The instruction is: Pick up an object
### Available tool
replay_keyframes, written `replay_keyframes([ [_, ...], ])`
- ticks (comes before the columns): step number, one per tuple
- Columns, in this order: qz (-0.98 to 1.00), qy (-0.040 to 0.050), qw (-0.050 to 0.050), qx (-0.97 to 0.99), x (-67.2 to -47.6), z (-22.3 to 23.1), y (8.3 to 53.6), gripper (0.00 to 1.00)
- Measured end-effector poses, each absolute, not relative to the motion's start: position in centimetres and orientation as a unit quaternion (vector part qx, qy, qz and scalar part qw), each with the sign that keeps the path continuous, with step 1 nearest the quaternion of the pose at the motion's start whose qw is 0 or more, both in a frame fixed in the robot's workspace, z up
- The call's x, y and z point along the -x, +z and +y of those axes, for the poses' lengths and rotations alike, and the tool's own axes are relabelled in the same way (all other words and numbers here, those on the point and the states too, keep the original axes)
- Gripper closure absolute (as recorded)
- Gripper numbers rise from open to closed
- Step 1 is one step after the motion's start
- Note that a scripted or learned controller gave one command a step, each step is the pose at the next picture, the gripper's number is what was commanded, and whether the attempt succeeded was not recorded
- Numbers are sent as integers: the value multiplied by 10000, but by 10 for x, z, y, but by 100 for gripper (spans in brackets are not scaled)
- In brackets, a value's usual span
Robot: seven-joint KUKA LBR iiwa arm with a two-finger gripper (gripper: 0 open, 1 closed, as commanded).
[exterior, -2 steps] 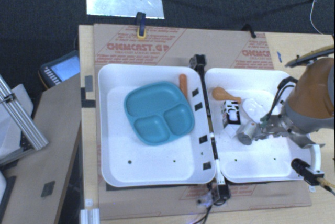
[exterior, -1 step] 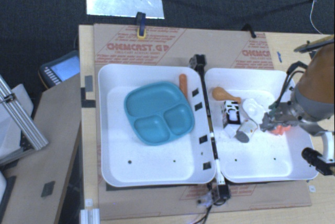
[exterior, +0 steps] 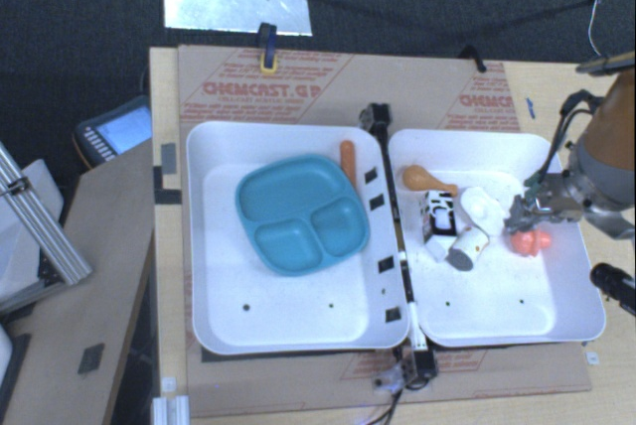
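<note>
One orange object (exterior: 532, 242) beneath tool (exterior: 524, 214), grip unclear, one blue tray (exterior: 301, 214), two bins (exterior: 214, 314).

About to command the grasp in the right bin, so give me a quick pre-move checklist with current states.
1. Gripper over the right bin: ok.
2. Target close: orange-pink toy lies just below the gripper: ok.
3. Toy between the fingers: cannot tell.
4. Neighbours apart from the toy: white cylinder and black-and-white box lie to its left with a gap: ok.
5. Bin wall spacing on the arm's side: cannot tell.
</note>
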State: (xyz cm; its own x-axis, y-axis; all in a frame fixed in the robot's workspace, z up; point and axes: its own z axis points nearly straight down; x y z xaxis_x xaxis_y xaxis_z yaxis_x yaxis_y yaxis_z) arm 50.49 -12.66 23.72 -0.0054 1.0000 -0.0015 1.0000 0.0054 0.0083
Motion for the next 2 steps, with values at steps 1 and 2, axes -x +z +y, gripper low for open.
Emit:
replay_keyframes([
  [1,7087,9,16,-7055,-506,-127,245,100],
  [2,7103,14,10,-7039,-509,-74,252,100],
])
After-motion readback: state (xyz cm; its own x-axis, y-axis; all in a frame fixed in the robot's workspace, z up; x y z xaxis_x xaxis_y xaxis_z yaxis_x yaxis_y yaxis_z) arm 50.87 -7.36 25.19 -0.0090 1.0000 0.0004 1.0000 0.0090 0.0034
